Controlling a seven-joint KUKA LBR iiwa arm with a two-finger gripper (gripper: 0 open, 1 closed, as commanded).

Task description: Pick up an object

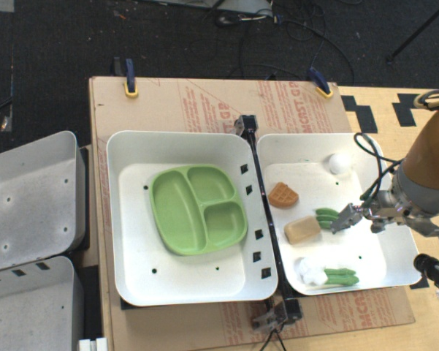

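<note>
Nothing lifted yet: I am reaching my gripper (341,221), closure unclear, toward the green piece (326,216) at nine o'clock, grasping undone.

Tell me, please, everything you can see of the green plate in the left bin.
The green plate is a light green, plastic-looking tray with rounded corners and three compartments: one long one on its left, two smaller on its right. It lies flat and face up, slightly turned, near the middle of the left bin, resting on the bin's white floor. All three compartments look bare. Nothing else touches it, and the gripper is off in the right bin.
</note>
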